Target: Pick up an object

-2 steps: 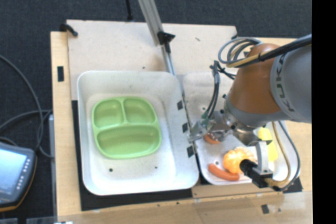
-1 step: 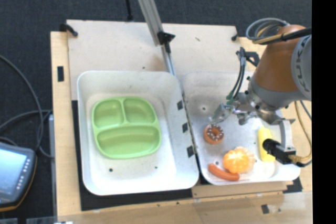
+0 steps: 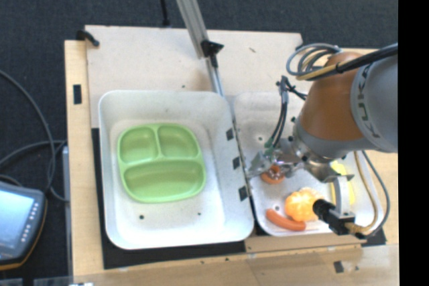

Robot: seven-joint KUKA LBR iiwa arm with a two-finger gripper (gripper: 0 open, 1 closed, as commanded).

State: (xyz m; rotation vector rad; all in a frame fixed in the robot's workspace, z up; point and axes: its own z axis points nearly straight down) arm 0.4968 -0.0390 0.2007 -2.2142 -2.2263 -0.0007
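While the gripper (image 3: 268,167) is lowered into the right bin (image 3: 251,114), its jaw state cannot be told. Item: small orange-red object (image 3: 273,177), directly beneath, likely targeted. At five o'clock: orange fruit (image 3: 299,205), red sausage-like piece (image 3: 285,220). Left bin (image 3: 110,224): green divided plate (image 3: 161,162), at nine o'clock.

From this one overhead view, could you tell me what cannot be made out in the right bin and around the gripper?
- Gripper: too small and cluttered in the camera view to tell how it stands, or what the small orange-brown item beneath it is.
- Right bin: the arm's orange band and wrist cover much of its floor.
- Yellow item: partly behind a black part at the bin's right; its identity is unclear.
- Orange round object and red sausage-like piece: too blurred to name exactly.
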